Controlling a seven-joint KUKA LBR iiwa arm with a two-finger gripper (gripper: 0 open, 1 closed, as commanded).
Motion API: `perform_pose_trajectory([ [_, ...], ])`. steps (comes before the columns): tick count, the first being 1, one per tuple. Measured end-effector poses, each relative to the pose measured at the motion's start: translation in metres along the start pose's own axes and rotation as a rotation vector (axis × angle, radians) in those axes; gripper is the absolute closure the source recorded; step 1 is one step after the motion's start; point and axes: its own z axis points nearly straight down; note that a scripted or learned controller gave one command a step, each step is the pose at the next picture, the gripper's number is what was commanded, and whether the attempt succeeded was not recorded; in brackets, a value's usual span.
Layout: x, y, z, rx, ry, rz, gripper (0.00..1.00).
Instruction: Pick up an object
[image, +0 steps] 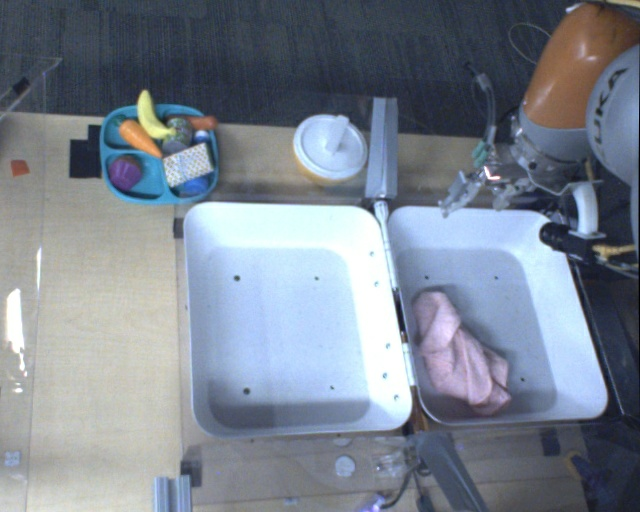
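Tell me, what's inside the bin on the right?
A crumpled pink cloth lies in the right bin, against its left wall near the front. The rest shows bare white floor with small dark holes. Whatever lies under the cloth is covered.

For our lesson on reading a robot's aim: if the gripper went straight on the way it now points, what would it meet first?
The gripper points left and down over the right bin's back rim. Going on, it would probably meet that rim or the bare floor just inside, well before the pink cloth. Depth is unclear.
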Motion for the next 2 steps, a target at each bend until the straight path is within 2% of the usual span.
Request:
perform_pose_trajectory([
  [1, 0.026, 0.002, 0.039, 0.008, -0.001, 0.714, 0.0],
  [2, 0.069, -0.01, 0.04, 0.009, -0.002, 0.955, 0.0],
])
